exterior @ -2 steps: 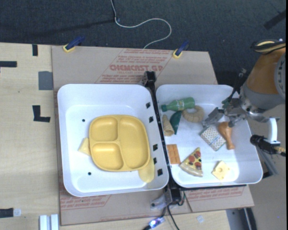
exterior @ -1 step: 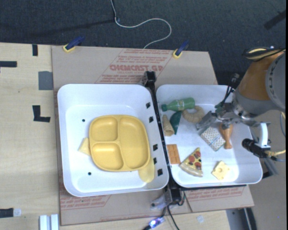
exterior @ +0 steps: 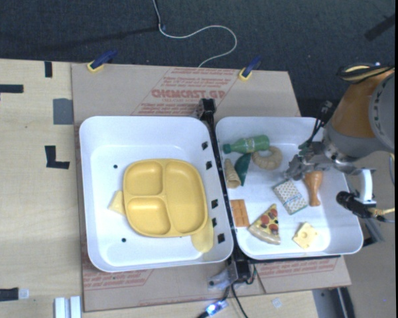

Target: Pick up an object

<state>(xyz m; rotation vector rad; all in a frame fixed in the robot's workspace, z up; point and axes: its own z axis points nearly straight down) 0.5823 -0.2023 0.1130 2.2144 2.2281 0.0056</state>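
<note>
My gripper reaches into the right bin from the right and hangs low over its right-centre. Its tip is just above the top end of an orange carrot that lies on the bin floor. A checkered blue-white pouch lies immediately left of the carrot. To the gripper's left lie a tan bagel ring and a green bottle on its side. A pizza slice and a yellow cheese wedge rest near the front wall.
A cone-shaped piece and an orange cracker lie along the right bin's left wall. The left bin holds a yellow divided plate. The grey and orange arm fills the space right of the bins.
</note>
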